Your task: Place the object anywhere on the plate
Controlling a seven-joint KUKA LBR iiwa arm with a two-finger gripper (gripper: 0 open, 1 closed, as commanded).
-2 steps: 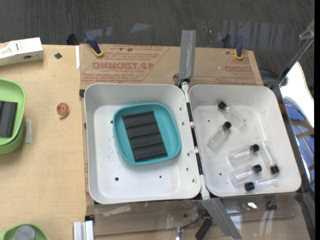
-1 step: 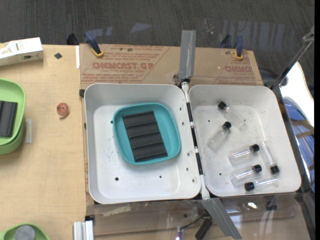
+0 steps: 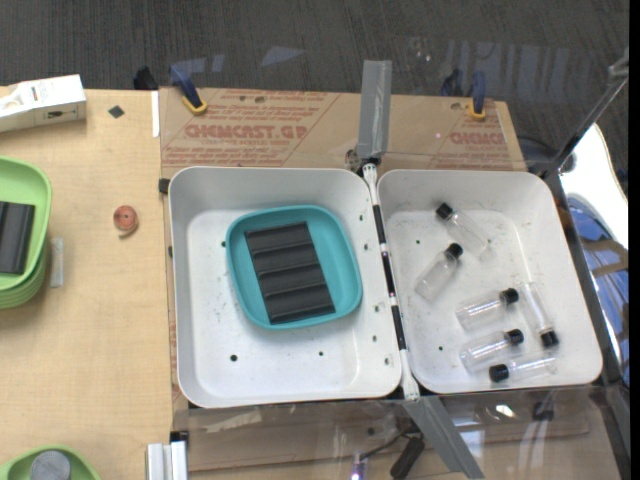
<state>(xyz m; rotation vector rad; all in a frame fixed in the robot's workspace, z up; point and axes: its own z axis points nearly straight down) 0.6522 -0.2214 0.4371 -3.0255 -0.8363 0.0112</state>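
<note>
A teal plate (image 3: 343, 276) with a dark ribbed insert lies in the left white bin (image 3: 200, 298). Several clear vials with black caps lie in the right white bin (image 3: 560, 218): one near the back (image 3: 452, 216), one in the middle (image 3: 439, 270), and a cluster toward the front right (image 3: 487, 309), (image 3: 495, 347), (image 3: 521, 368), (image 3: 538, 316). All the vials rest on their sides on the bin floor.
A grey post (image 3: 375, 108) stands behind the seam between the bins on brown cardboard (image 3: 260, 128). On the wooden bench to the left are a green tray (image 3: 25, 238), a small pink disc (image 3: 124, 219) and a white box (image 3: 42, 101).
</note>
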